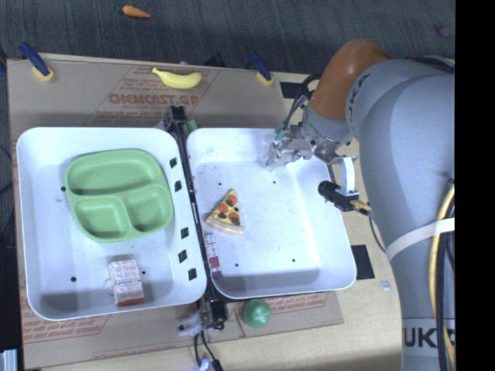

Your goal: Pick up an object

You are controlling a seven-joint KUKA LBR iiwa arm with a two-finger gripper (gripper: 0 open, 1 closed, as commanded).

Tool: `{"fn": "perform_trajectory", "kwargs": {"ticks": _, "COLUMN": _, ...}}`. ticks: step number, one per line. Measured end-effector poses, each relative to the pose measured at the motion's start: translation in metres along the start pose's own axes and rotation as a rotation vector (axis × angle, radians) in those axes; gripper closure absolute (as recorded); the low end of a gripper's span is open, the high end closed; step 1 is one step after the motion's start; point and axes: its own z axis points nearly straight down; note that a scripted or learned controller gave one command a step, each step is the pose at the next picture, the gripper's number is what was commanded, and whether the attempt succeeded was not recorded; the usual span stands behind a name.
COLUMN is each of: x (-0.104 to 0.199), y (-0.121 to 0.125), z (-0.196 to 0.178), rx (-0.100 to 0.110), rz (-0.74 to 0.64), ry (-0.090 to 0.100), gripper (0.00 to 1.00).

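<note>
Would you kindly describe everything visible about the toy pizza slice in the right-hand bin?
The pizza slice is a small wedge, seemingly plastic, with an orange-yellow top dotted with red and dark toppings and a tan crust edge. It lies flat on the floor of the right bin, near that bin's left wall, its tip pointing up the view and the crust toward the bottom. Nothing else touches it; the gripper is apart from it, toward the bin's far edge.

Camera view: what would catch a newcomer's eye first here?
The big grey arm with its orange band fills the right side, its gripper low over the far end of the right bin. A toy pizza slice lies near that bin's left wall. In the left bin, a green divided plate takes up the far half, with a small packet nearer the camera.
</note>
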Motion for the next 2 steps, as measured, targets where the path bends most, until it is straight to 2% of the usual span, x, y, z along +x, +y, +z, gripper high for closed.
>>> {"fn": "perform_trajectory", "kwargs": {"ticks": 1, "x": 0.0648, "y": -0.0065, "z": -0.0889, "rx": -0.004, "rz": 0.004, "ry": 0.001, "gripper": 1.00}}
{"fn": "perform_trajectory", "kwargs": {"ticks": 2, "x": 0.0641, "y": -0.0074, "z": -0.0877, "rx": -0.001, "rz": 0.005, "ry": 0.001, "gripper": 0.00}}
